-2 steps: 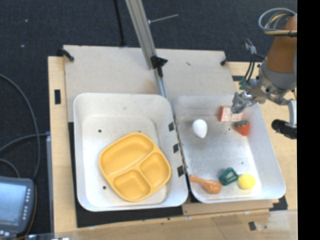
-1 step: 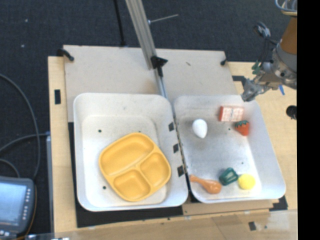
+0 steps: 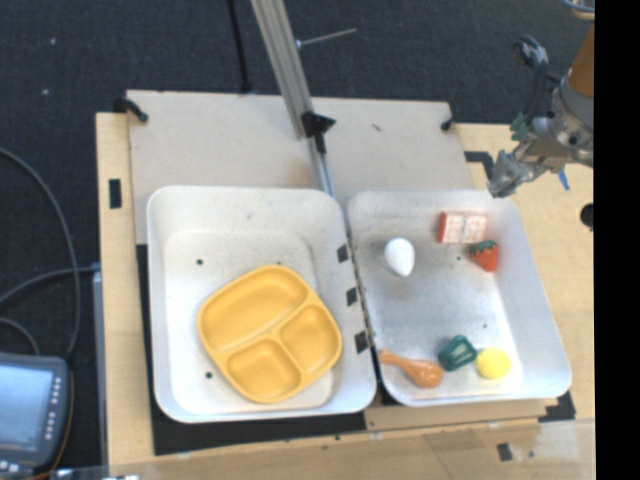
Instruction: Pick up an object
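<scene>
A robotics lab, by the look of it: a plywood counter [image 3: 250, 138] on dark carpet carries two white bins [image 3: 250, 213] of toy items, with an aluminium mast [image 3: 280, 43], loose cables [image 3: 45, 268] and a small monitor [image 3: 30, 408] beside it.

You are looking down on a pale wooden bench [image 3: 120, 298] standing on dark speckled carpet [image 3: 60, 48]. A slanted aluminium rail [image 3: 280, 48] rises from its far middle. Black cables [image 3: 40, 258] loop across the floor at left, near a small screen [image 3: 30, 408].
</scene>
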{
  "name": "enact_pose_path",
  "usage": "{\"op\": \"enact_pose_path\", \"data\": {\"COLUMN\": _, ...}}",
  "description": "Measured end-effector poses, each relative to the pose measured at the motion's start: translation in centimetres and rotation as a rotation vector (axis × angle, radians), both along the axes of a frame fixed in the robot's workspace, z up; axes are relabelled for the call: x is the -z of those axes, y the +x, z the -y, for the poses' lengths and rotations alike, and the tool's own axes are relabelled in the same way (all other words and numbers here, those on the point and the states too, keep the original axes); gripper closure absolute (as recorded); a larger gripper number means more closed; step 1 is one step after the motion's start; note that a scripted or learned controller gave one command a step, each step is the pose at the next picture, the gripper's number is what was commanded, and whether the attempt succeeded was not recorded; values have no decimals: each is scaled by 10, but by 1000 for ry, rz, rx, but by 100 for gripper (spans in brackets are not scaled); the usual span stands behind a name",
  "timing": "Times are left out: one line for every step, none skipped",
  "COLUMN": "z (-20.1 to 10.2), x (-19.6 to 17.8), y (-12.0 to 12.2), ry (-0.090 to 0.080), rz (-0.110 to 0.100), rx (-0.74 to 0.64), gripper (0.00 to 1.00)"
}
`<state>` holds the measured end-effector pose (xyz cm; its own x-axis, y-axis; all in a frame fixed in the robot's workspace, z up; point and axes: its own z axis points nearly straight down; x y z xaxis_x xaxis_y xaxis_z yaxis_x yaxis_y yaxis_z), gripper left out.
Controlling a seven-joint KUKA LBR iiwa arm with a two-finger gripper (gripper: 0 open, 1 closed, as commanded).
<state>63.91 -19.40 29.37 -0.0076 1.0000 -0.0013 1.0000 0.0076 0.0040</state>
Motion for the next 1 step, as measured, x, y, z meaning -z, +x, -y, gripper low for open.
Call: {"op": "enact_pose_path", "data": {"z": -40, "x": 8, "y": 3, "ry": -1, "rz": -4, "rx": 4, "gripper": 100}}
